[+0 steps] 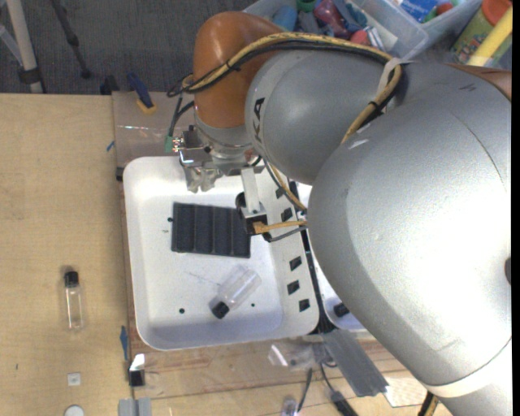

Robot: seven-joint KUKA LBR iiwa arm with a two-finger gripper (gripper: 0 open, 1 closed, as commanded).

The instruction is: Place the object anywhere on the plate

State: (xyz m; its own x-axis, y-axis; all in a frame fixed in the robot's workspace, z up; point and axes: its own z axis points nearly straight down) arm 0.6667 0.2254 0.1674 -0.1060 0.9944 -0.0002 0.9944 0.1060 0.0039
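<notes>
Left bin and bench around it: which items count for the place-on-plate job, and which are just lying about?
Job items:
- clear vial with a black cap, lying in the left bin
- dark ribbed plate, flat in the same bin
- gripper, above the bin's far edge

Lying about:
- second clear vial on the bench, left of the bin
- box of colourful items at top

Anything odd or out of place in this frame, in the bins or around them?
A clear vial with a black cap lies outside the bins on the wooden bench, left of the left bin. A similar vial lies on its side inside that bin, below the black ribbed plate.
</notes>
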